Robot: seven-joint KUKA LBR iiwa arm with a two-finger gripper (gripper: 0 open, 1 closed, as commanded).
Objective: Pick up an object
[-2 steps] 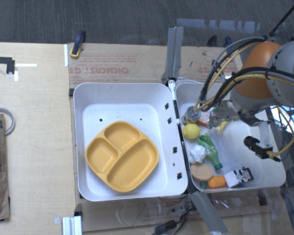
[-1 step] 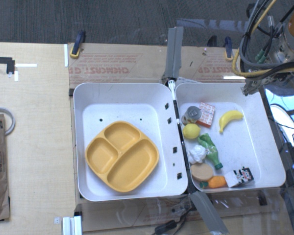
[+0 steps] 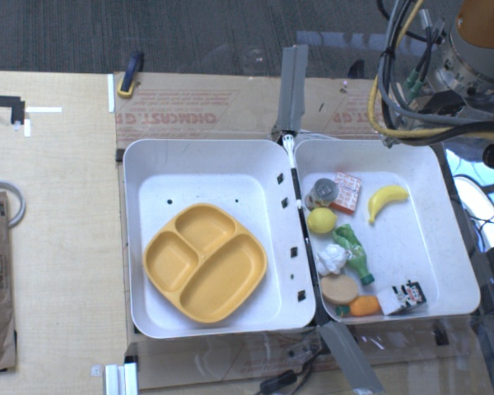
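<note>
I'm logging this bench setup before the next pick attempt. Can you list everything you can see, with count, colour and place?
bins: 2, white, side by side mid-bench
divided plate: 1, yellow, left bin
banana: 1, yellow, right bin, upper middle
lemon: 1, yellow, right bin, near divider
red packet: 1, red and white, above lemon
round tin: 1, grey, beside packet
green bottle: 1, green, right bin centre
orange item: 1, orange, right bin, front edge
small box: 1, black and white, front right
arm: 1, grey and orange, upper right
</note>
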